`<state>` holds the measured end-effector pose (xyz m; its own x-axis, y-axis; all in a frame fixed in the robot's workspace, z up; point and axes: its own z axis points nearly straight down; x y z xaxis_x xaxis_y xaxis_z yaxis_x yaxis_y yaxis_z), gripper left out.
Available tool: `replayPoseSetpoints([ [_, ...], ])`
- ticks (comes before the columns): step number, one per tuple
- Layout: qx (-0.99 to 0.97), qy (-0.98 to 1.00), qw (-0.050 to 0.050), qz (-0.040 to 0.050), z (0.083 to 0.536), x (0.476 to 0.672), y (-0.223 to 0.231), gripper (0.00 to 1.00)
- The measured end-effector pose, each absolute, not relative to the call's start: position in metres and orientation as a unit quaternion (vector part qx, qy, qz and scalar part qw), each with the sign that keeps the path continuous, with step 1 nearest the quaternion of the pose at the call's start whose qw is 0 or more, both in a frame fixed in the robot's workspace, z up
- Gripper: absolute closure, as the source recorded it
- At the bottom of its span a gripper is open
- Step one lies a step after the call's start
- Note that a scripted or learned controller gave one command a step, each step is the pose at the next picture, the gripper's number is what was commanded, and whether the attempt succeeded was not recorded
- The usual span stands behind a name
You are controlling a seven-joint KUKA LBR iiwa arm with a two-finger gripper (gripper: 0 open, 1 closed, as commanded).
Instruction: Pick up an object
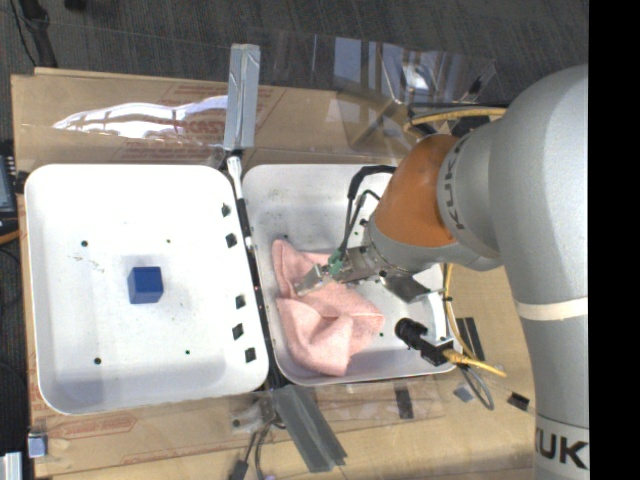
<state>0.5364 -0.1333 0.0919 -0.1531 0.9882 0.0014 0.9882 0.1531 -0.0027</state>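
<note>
**Over the right bin: gripper down on the pink cloth**

Inside the right bin (300, 183) lies a crumpled pink cloth (322, 323), bunched against the wall nearest the left bin (60, 198). The gripper (318, 276) sits low on the cloth's upper fold, its fingers touching fabric (whether they pinch it or simply rest there, I cannot tell). A blue cube (146, 284) sits alone in the left bin, well apart from the arm (470, 198).

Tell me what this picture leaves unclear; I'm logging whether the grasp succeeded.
- Gripper fingers: too small in the camera view, merged with the pink cloth; any grasp unreadable.
- Right bin: its right part is hidden under the arm.
- Arm base: cut off by the frame edge.
- Blue cube: surface detail too small.
</note>
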Motion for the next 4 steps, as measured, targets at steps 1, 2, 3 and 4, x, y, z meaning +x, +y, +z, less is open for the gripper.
replayPoseSetpoints([
  [1,-0.701,-0.713,0.001,0.0003,0.092,0.596,-0.137,0.00],
  [2,-0.727,-0.687,0.003,0.0016,0.103,0.588,-0.099,0.00],
  [3,-0.684,-0.729,0.001,0.0005,0.093,0.568,-0.168,0.00],
  [4,-0.684,-0.730,0.001,0.0004,0.092,0.610,-0.119,0.00],
])
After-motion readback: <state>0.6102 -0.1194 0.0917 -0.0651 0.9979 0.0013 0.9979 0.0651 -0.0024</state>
